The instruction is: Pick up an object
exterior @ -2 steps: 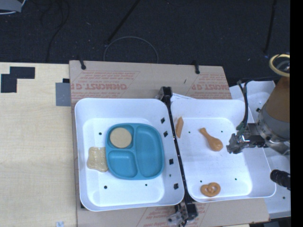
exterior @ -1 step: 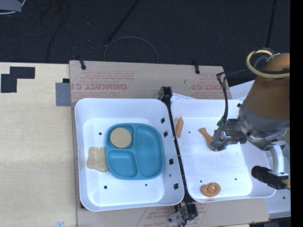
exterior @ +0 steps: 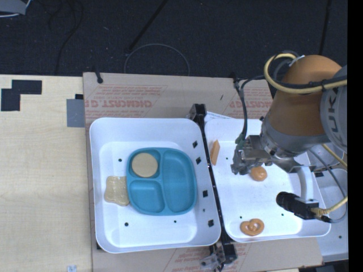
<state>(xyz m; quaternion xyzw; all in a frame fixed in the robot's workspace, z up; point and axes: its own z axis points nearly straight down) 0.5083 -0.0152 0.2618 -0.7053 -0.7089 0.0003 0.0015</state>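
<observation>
arm (exterior: pixel 303 103) reaches in from right, bent down over right bin (exterior: pixel 283 222) | pincer (exterior: pixel 243 164) beside orange lump (exterior: pixel 258 174), finger state unclear | cardboard (exterior: pixel 142 98) print unreadable

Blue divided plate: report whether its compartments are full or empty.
Mostly empty. The blue divided plate holds one round tan cookie in its upper-left compartment; the other two compartments are bare.
</observation>
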